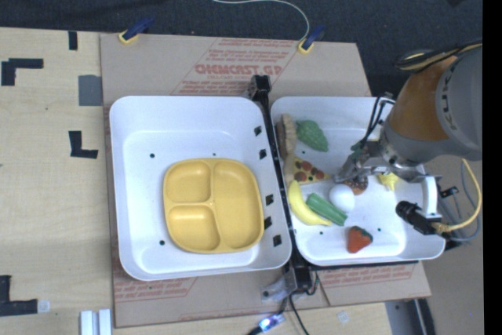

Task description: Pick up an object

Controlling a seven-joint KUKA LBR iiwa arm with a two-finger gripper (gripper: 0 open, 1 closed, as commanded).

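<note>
The claw (pixel 357 171) hangs low in the middle of the right bin (pixel 357 247), and how far it is open cannot be told from above. The nearest pick looks to be the white egg-like ball (pixel 340 197), just beside the claw toward the bin's near edge, touching the green pepper-like piece (pixel 325 209) that lies slantwise across the banana (pixel 302 208). A strawberry (pixel 358 239) sits near the bin's front edge. Red print on the cardboard (pixel 227 67) beneath the bins is legible only in part, perhaps "CHEMCAST GP".
</note>
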